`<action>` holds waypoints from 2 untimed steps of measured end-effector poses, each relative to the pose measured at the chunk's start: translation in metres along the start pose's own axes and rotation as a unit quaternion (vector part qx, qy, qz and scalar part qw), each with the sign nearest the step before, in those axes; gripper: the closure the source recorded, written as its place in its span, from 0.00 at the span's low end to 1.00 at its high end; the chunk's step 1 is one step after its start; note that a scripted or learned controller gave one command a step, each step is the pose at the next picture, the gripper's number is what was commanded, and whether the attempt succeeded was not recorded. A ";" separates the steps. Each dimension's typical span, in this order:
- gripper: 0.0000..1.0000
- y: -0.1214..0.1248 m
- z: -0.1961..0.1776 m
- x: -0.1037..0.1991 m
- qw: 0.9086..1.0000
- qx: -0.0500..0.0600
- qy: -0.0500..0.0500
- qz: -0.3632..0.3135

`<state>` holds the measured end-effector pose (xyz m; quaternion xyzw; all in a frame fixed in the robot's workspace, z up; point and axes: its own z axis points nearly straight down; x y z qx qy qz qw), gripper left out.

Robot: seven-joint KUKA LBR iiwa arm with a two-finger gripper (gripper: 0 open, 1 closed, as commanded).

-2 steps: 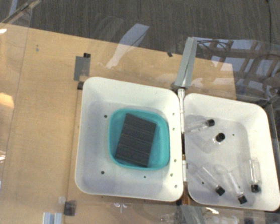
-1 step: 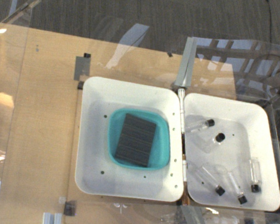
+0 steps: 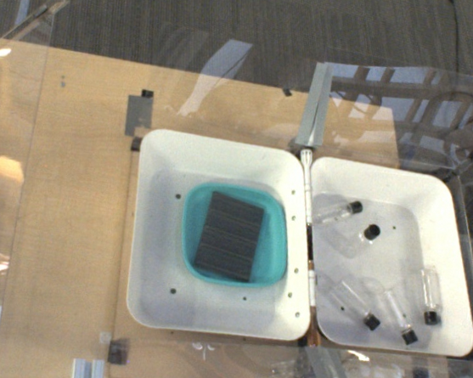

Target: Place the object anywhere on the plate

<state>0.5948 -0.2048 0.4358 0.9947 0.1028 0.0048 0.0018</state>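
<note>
Where the wooden desk (image 3: 63,205) comes nearest the camera, a small dark bracket (image 3: 117,351) is seen fixed just beside the front corner of the left bin (image 3: 152,216). Loose cables and metal framing are glimpsed below the right bin (image 3: 460,246). Whether the tool is spread or pressed together cannot be told from this view.

In the near part of the right bin, three clear vials are found lying on their sides, each closed with a black cap: one (image 3: 352,296) near the middle, a second (image 3: 394,313) just beside it, and a third (image 3: 429,289) towards the right wall. Further back, a small round black piece (image 3: 371,232) is seen on the bin floor (what it is cannot be made out). A fourth clear vial (image 3: 336,210) lies near the far left corner.

The middle of the left bin is taken up by a teal plate (image 3: 192,238) with rounded corners. The object, a dark grey ridged block (image 3: 231,236), is laid flat on this plate, well within its rim and slightly turned.

Beyond the bins, a grey metal bar (image 3: 315,108) is set in line with the seam between them. Another dark bracket (image 3: 141,112) is fixed near the left bin's far corner. Pale reflections are spread across the desk, and dark carpet (image 3: 200,0) is seen past its far edge.
</note>
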 end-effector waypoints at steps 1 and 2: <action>0.00 0.011 0.001 0.060 1.000 -0.001 0.000 -0.002; 0.00 0.003 0.000 0.017 1.000 0.000 0.000 0.000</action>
